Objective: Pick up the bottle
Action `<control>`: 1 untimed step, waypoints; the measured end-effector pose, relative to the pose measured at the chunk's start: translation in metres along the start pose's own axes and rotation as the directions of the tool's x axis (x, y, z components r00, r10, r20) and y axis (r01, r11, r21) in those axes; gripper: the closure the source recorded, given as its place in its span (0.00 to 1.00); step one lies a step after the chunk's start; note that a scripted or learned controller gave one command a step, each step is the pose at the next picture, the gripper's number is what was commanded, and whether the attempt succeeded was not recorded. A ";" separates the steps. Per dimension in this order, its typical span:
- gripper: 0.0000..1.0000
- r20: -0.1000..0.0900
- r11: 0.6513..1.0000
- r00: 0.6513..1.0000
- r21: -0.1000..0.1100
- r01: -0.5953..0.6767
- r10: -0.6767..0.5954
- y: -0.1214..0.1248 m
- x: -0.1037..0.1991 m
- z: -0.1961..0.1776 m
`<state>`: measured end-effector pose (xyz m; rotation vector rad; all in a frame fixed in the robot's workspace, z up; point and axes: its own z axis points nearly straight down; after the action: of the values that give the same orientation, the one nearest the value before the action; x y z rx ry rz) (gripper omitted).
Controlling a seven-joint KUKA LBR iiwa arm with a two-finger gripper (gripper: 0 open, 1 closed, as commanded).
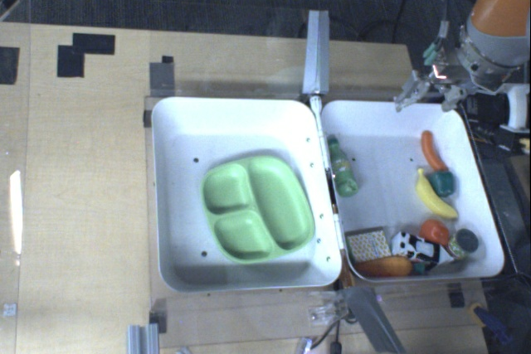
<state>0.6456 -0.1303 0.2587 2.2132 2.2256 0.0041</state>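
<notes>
Gripper [429, 92] is hovering over the far rim of the right bin [377, 124], fingers spreading apart w/ nothing btwn them, touching no item. Bottle [341, 167], green, is lying along the right bin's left wall, well apart from the gripper. Green tray [257, 206] is sitting in the left bin [178, 178].

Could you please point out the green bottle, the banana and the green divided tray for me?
green bottle [341, 170], camera view, middle of its body.
banana [433, 196], camera view, middle of its yellow curve.
green divided tray [282, 196], camera view, floor of its large right compartment.
</notes>
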 end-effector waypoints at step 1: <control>0.00 0.001 0.997 0.997 0.000 -0.076 0.076 -0.082 -0.075 0.080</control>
<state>0.5645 -0.2057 0.1786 2.2957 2.1396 0.0024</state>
